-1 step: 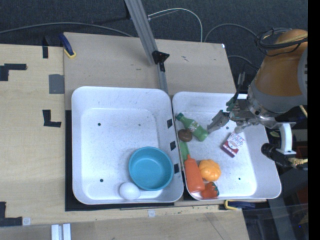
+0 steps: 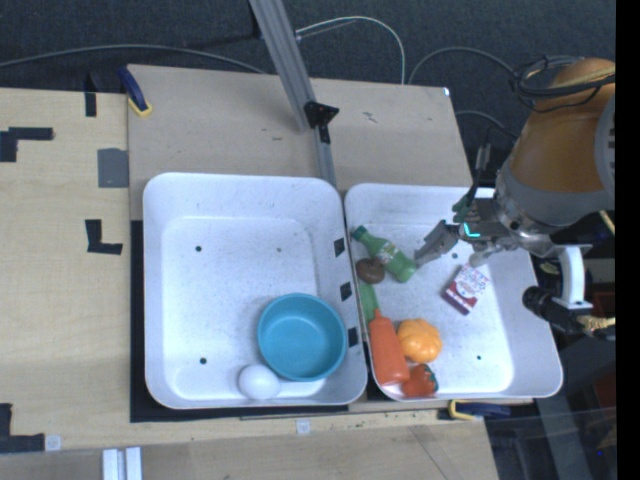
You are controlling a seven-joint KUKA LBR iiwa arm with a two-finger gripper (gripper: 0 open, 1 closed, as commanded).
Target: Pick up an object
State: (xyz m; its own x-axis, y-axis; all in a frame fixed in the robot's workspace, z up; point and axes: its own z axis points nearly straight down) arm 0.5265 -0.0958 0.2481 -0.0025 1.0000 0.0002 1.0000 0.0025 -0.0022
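Observation:
My gripper (image 2: 456, 252) hangs over the right bin (image 2: 520, 358), open, with one dark finger (image 2: 432, 243) reaching left toward a green bottle (image 2: 386, 254) and the other just above a red-and-white packet (image 2: 466, 288). Nothing sits between the fingers. A small brown object (image 2: 370, 269) lies against the bottle. Along the bin's left wall lie an orange carrot (image 2: 388, 348), an orange fruit (image 2: 419, 339), a small red item (image 2: 423, 380) and a thin green piece (image 2: 368, 299).
The left bin (image 2: 190, 268) holds a blue bowl (image 2: 300, 335) and a white ball (image 2: 258, 380) near its front wall. A grey metal pole (image 2: 290, 58) slants down to the bins' shared wall. The arm's orange-banded body (image 2: 560, 148) looms over the right edge.

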